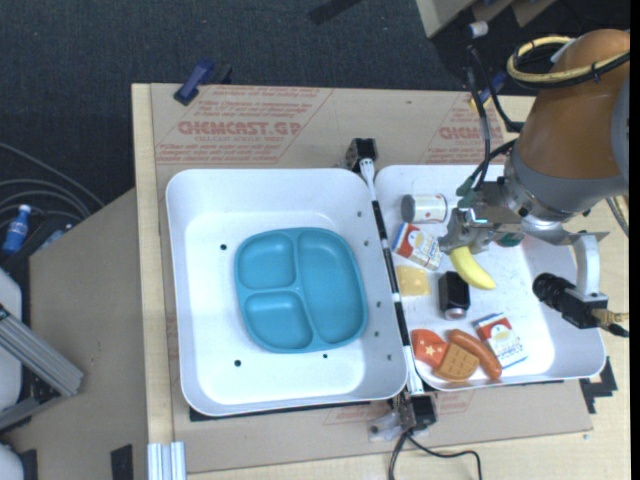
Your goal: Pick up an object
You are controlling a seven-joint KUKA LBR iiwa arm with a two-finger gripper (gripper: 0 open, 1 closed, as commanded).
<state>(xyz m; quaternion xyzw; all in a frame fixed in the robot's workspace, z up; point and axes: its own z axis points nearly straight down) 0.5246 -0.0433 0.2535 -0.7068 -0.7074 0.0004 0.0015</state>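
Note:
The right bin [570,353] holds several small items: a yellow banana [472,268], a small white can [426,208], a red and white carton [418,247], a black block [455,294], a yellow cheese wedge [412,282], a hot dog [477,352], a waffle piece [457,363], a red piece with a star [429,347] and another small carton [501,339]. My gripper [466,231] hangs low over the bin, right at the banana's upper end and beside the red and white carton. Nothing shows between its fingers.
The left bin [200,268] holds a blue divided plate [299,288]. The grey and orange arm [575,118] covers the right bin's far right corner. A black fixture [565,301] juts over the bin's right rim. Black clips [362,154] sit where the bins meet.

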